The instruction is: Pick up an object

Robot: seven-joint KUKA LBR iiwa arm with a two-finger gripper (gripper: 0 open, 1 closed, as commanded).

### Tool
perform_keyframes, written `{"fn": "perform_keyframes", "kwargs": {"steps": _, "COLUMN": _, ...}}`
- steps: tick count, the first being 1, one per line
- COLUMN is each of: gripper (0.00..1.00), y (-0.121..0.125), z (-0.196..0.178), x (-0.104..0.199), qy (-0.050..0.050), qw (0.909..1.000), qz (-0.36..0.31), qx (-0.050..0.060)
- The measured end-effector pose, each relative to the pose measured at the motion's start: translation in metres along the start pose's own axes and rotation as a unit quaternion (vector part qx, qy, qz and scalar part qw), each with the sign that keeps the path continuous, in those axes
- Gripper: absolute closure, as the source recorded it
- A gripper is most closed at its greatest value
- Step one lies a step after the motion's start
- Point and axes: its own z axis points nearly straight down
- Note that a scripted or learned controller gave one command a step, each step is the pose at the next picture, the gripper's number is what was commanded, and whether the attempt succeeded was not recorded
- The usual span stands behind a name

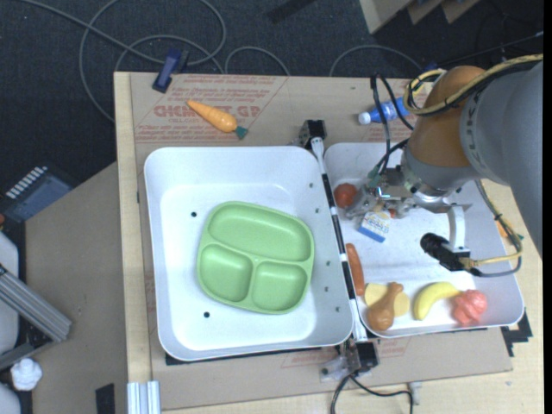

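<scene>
I note the gripper (380,198) low in the right bin (492,317), jaws' state indeterminate. Toy tomato (346,195) at its nine o'clock, blue-white packet (374,226) at six. Risk: crowding deflects the grasp.

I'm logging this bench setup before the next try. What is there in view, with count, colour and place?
bins: two, white, side by side on the bench
tray: one, green, three compartments, in the left bin
carrot: one, orange, on the cardboard behind the left bin
hot dog: one, red, right bin's left edge
drumstick: one, tan, right bin front
banana: one, yellow, beside it
pink toy: one, front right corner
red ball: one, right bin
arm: grey, orange band, over the right bin
pincer: near the red ball
</scene>
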Motion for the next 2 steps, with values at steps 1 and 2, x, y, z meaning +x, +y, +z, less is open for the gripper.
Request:
{"fn": "perform_keyframes", "kwargs": {"steps": 1, "gripper": 1.00, "y": 0.001, "z": -0.011, "x": -0.001, "qy": -0.001, "qw": 1.0000, "qz": 0.001, "qx": -0.002}}
{"fn": "perform_keyframes", "kwargs": {"steps": 2, "gripper": 1.00, "y": -0.037, "z": -0.101, "x": 0.064, "qy": 0.000, "qw": 1.0000, "qz": -0.001, "qx": -0.002}}
